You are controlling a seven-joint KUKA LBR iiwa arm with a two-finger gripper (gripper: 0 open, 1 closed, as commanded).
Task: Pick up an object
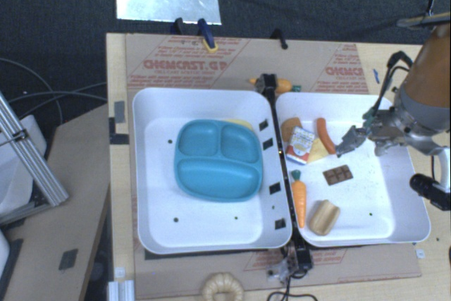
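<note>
Nearest the camera, at the bottom edge, lies a pale braided ring [224, 287], outside both bins on the bench. Above the right bin [405, 225], the gripper [348, 142] reaches in from the right, its dark fingertips [344, 146] hanging over the bin floor just right of the yellow wedge [321, 149]. The fingertips are close together and nothing is visible between them; the exact opening cannot be determined.

Right bin contents:
- an orange sausage [323, 134], slanted, just left of the fingertips;
- a white packet [302, 142] with red print, touching the yellow wedge;
- a brown bread piece [290, 129] at the upper left, beside the packet;
- a chocolate bar [337, 175], flat, below the fingertips and apart from them;
- a carrot [300, 201] along the left wall, green top upward in the view;
- a tan bread roll [323, 217] near the lower wall, just right of the carrot.

Left bin [151, 218] contents: a blue divided plate [218, 159] with three compartments, centred. A yellow item shows partly behind its upper right rim; its type cannot be determined.
</note>
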